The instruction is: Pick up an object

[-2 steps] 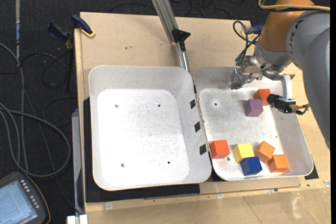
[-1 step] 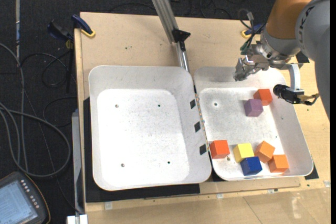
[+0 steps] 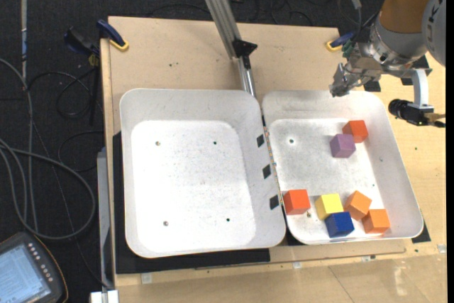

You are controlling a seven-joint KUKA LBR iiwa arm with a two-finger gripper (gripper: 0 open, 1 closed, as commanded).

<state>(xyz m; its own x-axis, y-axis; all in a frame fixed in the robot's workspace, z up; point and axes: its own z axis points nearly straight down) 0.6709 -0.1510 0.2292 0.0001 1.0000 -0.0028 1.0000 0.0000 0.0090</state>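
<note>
- My gripper (image 3: 342, 84): hangs over the far rim of the right bin (image 3: 397, 174), toward that bin's 12 o'clock; whether it is apart or together I cannot tell from this angle. No block sits in it.
- Blue block (image 3: 340, 224): nearest item, by the right bin's near wall at about 6 o'clock, touching the yellow block.
- Orange block, near-right (image 3: 377, 221): at about 5 o'clock in the bin, close to the near rim.
- Yellow block (image 3: 328, 206): just beyond the blue block, between two orange ones.
- Orange block, tilted (image 3: 360, 203): just beside the yellow block, at its 3 o'clock, turned at an angle.
- Orange block, near-left (image 3: 296, 201): at about 7 o'clock in the bin, close to the wall shared with the left bin.
- Purple block (image 3: 342, 145): farther back, roughly mid-bin, well apart from the near cluster.
- Orange block, far (image 3: 356, 130): just beside the purple block at its 1 o'clock; the closest block to my gripper, though apart from it.
- Left bin (image 3: 135, 152): white, beside the right bin at its 9 o'clock.
- Bench (image 3: 177, 53): tan board beneath both bins.
</note>
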